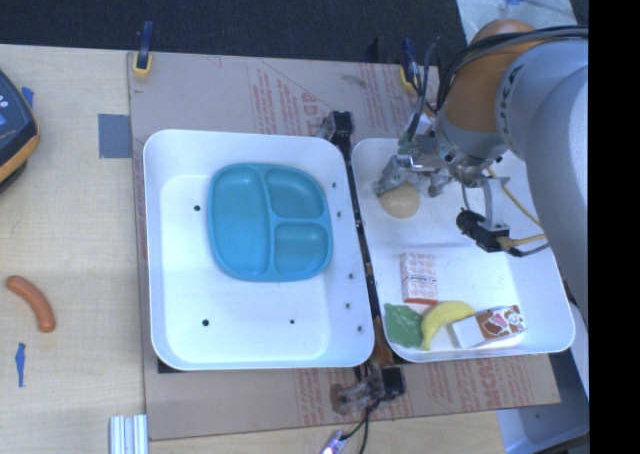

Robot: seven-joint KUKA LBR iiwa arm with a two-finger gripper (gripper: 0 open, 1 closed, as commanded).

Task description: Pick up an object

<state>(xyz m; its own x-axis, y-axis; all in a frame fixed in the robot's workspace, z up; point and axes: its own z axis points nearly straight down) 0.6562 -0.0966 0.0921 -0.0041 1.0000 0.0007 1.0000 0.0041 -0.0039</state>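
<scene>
Banana (445, 319) lies at my right bin's (540, 340) near edge, a packet (419, 276) beyond it. Farther back the gripper (405, 179) hovers over a tan ball (401, 202) — jaw width I cannot tell. I judge this the approach step — next, descend squarely and close.

I see two bins (250, 347) of smooth, slightly glossy white plastic, a matt blue plastic plate (270, 220), brown cardboard (300, 92) printed in red beneath them, a pale wood-look tabletop (70, 242), and a glossy yellow banana (443, 317).
</scene>
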